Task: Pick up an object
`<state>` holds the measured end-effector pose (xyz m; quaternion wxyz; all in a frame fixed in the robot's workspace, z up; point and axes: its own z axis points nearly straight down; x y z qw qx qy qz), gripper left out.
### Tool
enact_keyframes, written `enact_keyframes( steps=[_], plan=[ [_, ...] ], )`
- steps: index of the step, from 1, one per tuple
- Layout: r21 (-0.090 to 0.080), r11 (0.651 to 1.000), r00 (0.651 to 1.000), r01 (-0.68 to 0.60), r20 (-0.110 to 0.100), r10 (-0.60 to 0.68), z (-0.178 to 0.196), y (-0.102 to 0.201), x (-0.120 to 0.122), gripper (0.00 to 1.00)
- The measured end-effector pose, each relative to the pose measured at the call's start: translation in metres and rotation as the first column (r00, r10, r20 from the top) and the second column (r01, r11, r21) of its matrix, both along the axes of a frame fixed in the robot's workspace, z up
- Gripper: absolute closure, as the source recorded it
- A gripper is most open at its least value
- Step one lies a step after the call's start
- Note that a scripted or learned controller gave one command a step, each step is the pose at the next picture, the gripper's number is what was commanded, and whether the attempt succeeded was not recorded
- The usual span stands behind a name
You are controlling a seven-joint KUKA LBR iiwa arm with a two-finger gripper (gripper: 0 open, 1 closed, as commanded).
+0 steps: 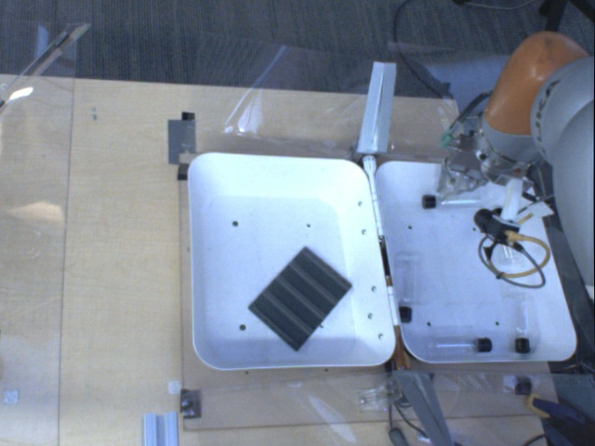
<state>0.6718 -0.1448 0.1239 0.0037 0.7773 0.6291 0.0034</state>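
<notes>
A: Camera view: where's the dark ribbed pad (300,297)?
B: Lying flat in the left bin (214,249), toward five o'clock.
A: And the gripper (462,177)?
B: Over the right bin (558,337), around eleven o'clock; I can't tell how its fingers stand.

The arm (548,100) is cut off by the right edge of the picture. The gripper (462,177) is seen at the right bin's (465,323) far edge, but its outline is blurred against the wrist and cables (511,249), so its state cannot be told.
</notes>
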Motion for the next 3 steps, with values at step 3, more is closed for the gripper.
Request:
enact_keyframes(
  steps=[3],
  plan=[
    [-0.002, 1.0, 1.0, -0.012, 0.022, 0.012, 0.04, 0.004, 0.007, 1.0]
  ],
)
